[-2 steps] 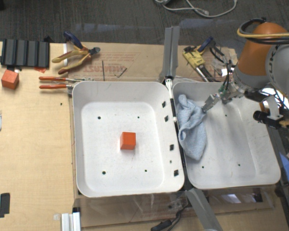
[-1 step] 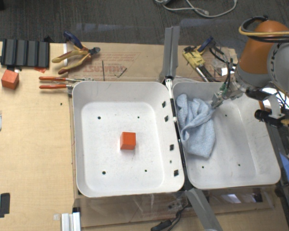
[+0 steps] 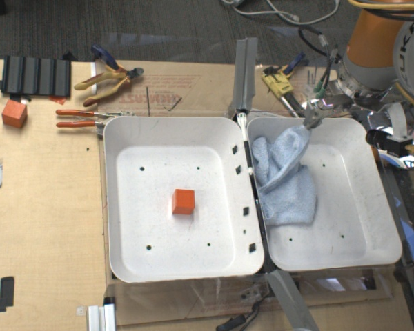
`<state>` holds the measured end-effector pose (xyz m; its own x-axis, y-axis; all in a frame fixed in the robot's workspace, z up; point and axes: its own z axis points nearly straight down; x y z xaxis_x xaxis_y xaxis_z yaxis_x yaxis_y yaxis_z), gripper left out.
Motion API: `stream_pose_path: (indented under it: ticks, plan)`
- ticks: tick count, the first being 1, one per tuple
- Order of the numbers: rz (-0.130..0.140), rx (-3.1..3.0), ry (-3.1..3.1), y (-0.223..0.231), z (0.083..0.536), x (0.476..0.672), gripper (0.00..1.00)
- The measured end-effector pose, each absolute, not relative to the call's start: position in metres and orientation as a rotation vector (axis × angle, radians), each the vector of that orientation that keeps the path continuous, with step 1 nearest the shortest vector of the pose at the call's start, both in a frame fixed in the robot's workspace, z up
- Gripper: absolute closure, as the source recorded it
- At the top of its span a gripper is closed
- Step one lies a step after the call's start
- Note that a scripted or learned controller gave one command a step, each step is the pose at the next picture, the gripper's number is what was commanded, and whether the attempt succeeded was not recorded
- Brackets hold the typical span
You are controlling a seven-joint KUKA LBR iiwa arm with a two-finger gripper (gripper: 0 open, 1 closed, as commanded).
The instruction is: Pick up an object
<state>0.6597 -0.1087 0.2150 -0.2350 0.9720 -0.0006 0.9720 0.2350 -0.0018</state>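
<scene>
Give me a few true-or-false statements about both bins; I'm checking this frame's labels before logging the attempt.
1. An orange cube lies in the left bin. True.
2. The light blue cloth lies in the left bin. False: it is in the right bin.
3. The end effector is at the cloth's raised top corner. True.
4. The cloth lies flat. False: one corner is drawn upward.

On the brown bench, an orange block (image 3: 14,113) lies at far left, beside black slotted pieces (image 3: 36,76). Two pliers (image 3: 107,81) with yellow and orange handles rest near the left bin's (image 3: 117,254) top corner.
</scene>
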Motion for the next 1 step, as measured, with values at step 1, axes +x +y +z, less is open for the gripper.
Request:
stream_pose_path:
  ticks: [1]
  plan:
    - [0.008,-1.939,-2.467,-0.1093,0.2199,0.6599,1.0]
